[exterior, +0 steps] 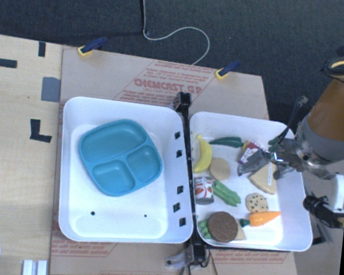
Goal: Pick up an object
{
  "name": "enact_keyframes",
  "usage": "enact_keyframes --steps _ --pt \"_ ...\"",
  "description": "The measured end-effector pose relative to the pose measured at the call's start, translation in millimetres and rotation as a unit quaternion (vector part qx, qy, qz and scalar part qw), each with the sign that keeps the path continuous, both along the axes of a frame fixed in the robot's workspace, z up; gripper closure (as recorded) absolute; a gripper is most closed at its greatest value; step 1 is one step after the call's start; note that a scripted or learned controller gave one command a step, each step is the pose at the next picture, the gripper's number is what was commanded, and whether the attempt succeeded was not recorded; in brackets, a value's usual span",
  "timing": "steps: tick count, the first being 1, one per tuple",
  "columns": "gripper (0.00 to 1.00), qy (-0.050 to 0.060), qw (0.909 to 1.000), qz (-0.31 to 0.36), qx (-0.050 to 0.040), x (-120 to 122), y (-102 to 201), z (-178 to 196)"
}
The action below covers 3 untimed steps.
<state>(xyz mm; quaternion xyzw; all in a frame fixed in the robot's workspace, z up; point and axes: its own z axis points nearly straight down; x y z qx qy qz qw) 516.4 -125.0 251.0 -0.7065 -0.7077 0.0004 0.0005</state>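
Gripper (256,163) is seen low over the right bin (290,240), near its upper right part; fingers spread apart, nothing visibly held between them. Just beside its tips: a pale wedge (264,180) and a small red-and-white packet (249,150). Further out are noted a cookie (256,202), carrot (264,217), green pod (227,193), banana (203,154), can (203,190) and burger (221,226). Items are crowded toward the divider; bare floor is left along the bin's right wall. Left bin (113,222) is occupied by a blue plate (120,156), with open floor along its near edge.
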Motion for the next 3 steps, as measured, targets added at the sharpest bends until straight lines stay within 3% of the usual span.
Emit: enact_keyframes --steps 1,2,3 --pt "1.0 0.0 1.0 0.001 0.0 0 1 10" --pt "1.0 0.004 1.0 0.004 0.002 -11 91 -43" --pt "1.0 -0.004 1.0 0.003 0.0011 -25 134 54"
